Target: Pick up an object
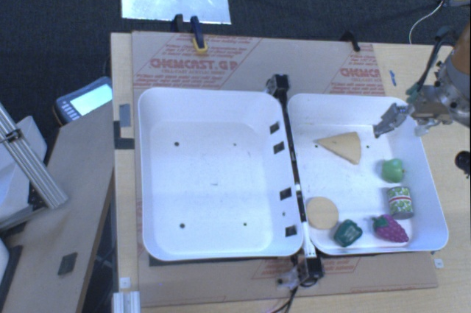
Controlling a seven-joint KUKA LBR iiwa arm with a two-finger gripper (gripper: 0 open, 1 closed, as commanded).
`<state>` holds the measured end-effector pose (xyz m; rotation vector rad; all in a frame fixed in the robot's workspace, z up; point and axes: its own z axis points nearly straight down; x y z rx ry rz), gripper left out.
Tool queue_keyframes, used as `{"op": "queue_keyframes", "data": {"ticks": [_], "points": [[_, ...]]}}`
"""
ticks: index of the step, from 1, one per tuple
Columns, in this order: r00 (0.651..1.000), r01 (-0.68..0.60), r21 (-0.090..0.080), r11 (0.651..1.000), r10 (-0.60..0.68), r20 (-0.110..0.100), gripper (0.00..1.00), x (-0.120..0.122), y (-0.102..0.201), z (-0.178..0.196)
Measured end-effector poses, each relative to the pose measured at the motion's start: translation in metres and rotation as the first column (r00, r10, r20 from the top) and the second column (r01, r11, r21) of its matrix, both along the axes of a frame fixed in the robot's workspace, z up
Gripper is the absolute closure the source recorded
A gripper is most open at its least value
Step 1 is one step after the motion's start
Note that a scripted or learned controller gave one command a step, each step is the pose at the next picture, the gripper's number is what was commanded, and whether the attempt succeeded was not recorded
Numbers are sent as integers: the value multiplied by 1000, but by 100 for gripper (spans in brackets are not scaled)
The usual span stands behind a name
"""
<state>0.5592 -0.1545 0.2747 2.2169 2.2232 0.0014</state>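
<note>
- Left bin [213,179]: its white floor is bare, so nothing has been carried over here.
- Right bin [434,227]: all the loose items lie here, and none is lifted.
- Cookie [321,212]: flat by the divider, near the front.
- Cheese wedge [342,146]: flat toward the back of the bin, the item nearest the arm's tip.
- Green pepper [348,232]: at the front wall, just beside the cookie.
- Grapes [390,228]: at the front, right of the pepper.
- Can [399,201]: upright, just behind the grapes.
- Green apple [393,170]: just behind the can.
- Gripper [401,115]: over the bin's back right edge, up and to the right of the wedge. One grey finger points toward the wedge with nothing on it. How wide the jaws stand I cannot tell from this angle.
- Progress: by my reading the pick has not begun. Choosing an item, coming down, closing and lifting all remain.
</note>
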Motion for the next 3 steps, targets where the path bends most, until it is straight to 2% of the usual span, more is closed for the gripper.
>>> {"op": "queue_keyframes", "data": {"ticks": [1,2,3], "points": [[1000,-9,1,1000,9,19,0,-49,69,158],[1000,-6,-1,1000,6,7,100,-48,66,160],[1000,-5,2,1000,5,-5,100,-73,112,104]]}}
